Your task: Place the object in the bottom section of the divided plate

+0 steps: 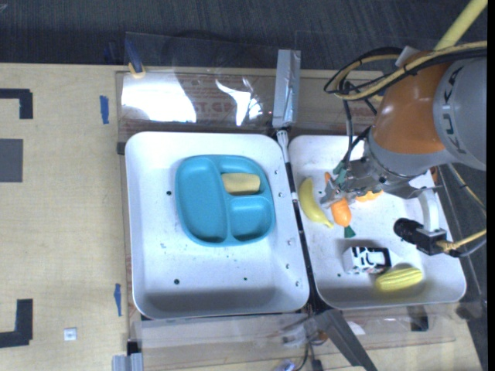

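A blue divided plate (224, 199) lies in the left bin (155, 269). A yellow bread-like piece (241, 183) rests in the plate's upper right section. My gripper (346, 188) hangs low in the right bin (433, 284), just above an orange carrot (341, 211) with a green tip. The arm's wrist hides the gripper's upper part. A yellow banana (312, 202) lies just left of the carrot, near the bin's left wall.
Nearer the front of the right bin sit a black-and-white toy (366, 259) and a yellow oblong fruit (399, 277). A black part on a cable (418, 234) hangs at the right. A raised divider (296, 215) separates the two bins.
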Robot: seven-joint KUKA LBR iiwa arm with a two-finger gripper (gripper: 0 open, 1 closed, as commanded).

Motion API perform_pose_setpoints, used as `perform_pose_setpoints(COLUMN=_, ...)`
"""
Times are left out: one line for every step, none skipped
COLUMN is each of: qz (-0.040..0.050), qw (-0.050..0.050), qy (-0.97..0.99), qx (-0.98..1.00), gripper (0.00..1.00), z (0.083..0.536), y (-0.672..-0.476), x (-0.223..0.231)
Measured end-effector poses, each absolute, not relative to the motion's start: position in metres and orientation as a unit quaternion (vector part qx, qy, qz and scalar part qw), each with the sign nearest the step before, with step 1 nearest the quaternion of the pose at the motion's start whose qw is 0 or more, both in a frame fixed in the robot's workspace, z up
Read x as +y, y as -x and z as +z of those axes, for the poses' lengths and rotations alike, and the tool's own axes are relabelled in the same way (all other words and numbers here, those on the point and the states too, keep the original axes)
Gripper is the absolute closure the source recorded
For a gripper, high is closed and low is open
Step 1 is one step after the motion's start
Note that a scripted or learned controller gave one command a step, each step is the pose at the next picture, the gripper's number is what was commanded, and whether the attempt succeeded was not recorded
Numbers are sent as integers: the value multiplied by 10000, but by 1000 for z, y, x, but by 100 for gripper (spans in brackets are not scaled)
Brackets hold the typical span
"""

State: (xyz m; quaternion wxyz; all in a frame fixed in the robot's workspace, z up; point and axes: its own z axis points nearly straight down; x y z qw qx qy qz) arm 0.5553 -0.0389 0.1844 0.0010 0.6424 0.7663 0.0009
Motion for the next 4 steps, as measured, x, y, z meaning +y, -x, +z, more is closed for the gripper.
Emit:
perform_pose_setpoints(qz=2, qw=1, qy=-6671, qx=7449, gripper=100, z=184, y=-644, x=-8)
perform_pose_setpoints(qz=-12, qw=-15, qy=-8311, qx=5561, gripper=100, z=184, y=-626, x=65)
perform_pose_setpoints(qz=-34, qw=-27, qy=-8737, qx=4865, gripper=100, z=174, y=-592, x=144)
perform_pose_setpoints(qz=48, qw=7, qy=-8551, qx=5185, gripper=100, z=118, y=-668, x=197)
